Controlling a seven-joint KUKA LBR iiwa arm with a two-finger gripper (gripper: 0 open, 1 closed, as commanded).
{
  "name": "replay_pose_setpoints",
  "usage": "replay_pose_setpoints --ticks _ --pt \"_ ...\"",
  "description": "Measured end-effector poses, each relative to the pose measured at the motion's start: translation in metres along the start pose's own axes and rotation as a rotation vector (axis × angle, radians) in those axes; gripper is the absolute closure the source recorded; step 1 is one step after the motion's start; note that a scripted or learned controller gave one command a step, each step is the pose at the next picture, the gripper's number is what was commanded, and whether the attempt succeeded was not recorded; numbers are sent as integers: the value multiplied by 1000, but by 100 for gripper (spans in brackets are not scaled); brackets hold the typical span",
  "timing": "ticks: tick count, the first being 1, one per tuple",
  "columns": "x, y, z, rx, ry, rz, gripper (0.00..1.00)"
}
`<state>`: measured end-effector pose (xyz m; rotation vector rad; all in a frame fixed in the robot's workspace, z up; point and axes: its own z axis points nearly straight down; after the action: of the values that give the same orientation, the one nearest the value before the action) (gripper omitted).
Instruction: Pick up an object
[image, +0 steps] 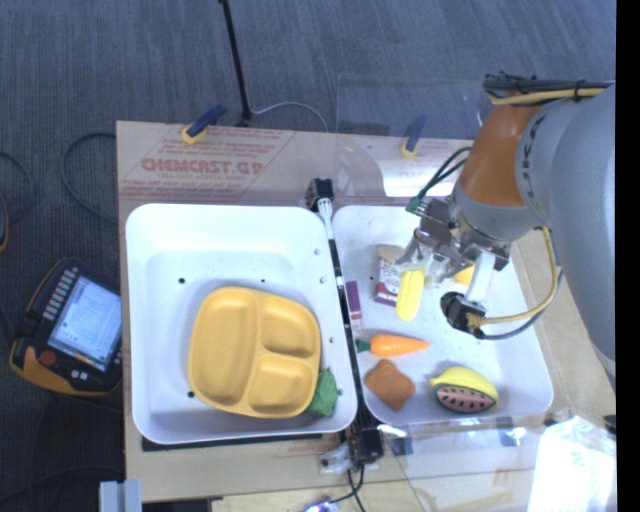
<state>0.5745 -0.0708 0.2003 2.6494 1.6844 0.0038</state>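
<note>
Watermelon slice (465, 391) is lying at the lower right of the right bin (535, 345), nearest the camera, with a brown lump (389, 384) just to its left. Above them, a carrot (395, 346) is lying crosswise, tip pointing right. Higher up, a yellow corn piece (410, 294) is standing nearly upright, touching a small red-and-white packet (388, 281) on its left. Tool (437, 262) is hanging directly over the corn at centre right of the frame; whether its fingers are apart, together or gripping the corn, I cannot tell. Arm (505, 165) is reaching in from the upper right. In the left bin (160, 240), a yellow divided tray (255, 350) is sitting, with a green scrap (326, 393) poking out at its lower right corner. Both bins are resting on the desk (200, 165).
</note>
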Motion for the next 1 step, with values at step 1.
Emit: replay_pose_setpoints --ticks 1 --pt "30 -61 -20 9 -5 326 100"
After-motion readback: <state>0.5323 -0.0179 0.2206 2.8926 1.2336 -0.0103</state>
